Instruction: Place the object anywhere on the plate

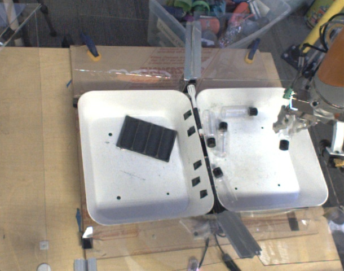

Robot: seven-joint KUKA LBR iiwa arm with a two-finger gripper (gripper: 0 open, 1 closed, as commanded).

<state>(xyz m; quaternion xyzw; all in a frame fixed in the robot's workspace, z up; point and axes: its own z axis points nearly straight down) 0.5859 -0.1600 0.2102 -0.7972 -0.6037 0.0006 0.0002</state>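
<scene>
A dark ridged rectangular plate (146, 138) lies flat in the left bin (104, 202), a little above its middle. Several clear vials with black caps are in the right bin (307, 191): one lies near the back (238, 112), two sit close to the divider (221, 130) (211, 142), and another lies lower along the divider (218, 173). My gripper (282, 125) hangs over the right side of the right bin. A small black cap (283, 145) shows just below it; I cannot tell whether that piece is held or lying on the bin floor.
A row of black clips (195, 164) runs along the ridge between the bins. A clear tub of colourful toys (217, 7) stands behind the bench. The arm and its cables (330, 66) fill the right edge.
</scene>
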